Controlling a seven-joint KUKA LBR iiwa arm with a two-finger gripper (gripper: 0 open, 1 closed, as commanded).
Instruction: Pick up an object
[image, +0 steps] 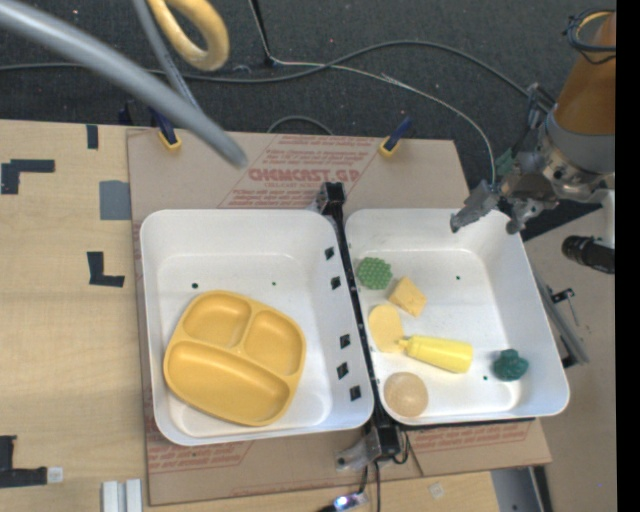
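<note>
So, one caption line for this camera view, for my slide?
Arm's hand above right bin of toy food; yellow plate in left bin.

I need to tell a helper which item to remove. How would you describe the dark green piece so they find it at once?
Start at the right-hand white bin. Follow its near right corner to the dark green piece, lying alone beyond the yellow bottle. It is darker and bluer than the pale green ball.

Small play-food pieces scattered in the right bin (520, 290)

A green bumpy piece (374, 272) lies near the divider, a pale yellow wedge (408, 296) just beside it, a yellow disc (385, 326) below, touching a yellow bottle (438, 352) lying on its side; a tan round piece (407, 394) sits at the front, a dark green lump (509, 365) apart at right.
</note>
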